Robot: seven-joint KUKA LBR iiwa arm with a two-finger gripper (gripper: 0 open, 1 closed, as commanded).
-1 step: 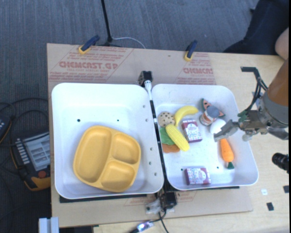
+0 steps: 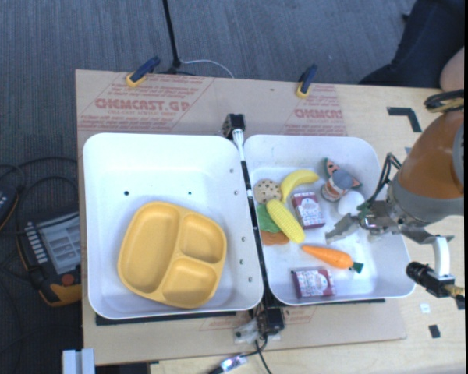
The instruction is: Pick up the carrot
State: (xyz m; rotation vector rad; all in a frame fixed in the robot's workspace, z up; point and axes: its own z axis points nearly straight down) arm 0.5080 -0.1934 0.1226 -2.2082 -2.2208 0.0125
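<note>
The carrot, orange with a small green tip at its right end, lies flat near the front of the right bin. My gripper hangs just above and a little right of it, over the bin's right half. The fingers stand open with nothing between them. The carrot is apart from the gripper and fully in sight. The grey arm with its orange band reaches in from the right.
Around the carrot lie a maroon packet, a corn cob, a second packet, a banana, a cookie and a white egg. The left bin holds a yellow divided plate.
</note>
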